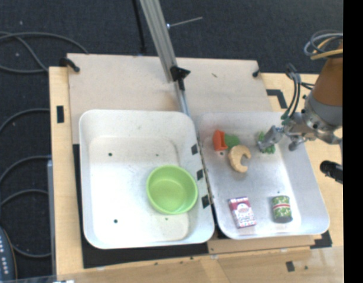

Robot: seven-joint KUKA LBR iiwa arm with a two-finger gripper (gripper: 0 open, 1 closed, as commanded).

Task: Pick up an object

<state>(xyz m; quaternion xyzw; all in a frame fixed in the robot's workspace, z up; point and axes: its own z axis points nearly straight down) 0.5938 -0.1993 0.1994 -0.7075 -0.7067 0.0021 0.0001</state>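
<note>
One green bowl sits in the left bin, and the right bin holds one orange block, one tan piece, one red box, one green can, and the claw gripping one small green thing.

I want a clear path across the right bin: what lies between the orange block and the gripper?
In the camera view, a green piece sits against the orange block; past it, bare bin floor runs to the gripper. The tan croissant-shaped piece lies just below that line.

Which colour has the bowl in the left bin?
The bowl is light green, plain, without pattern; the camera view shows it clearly.
</note>
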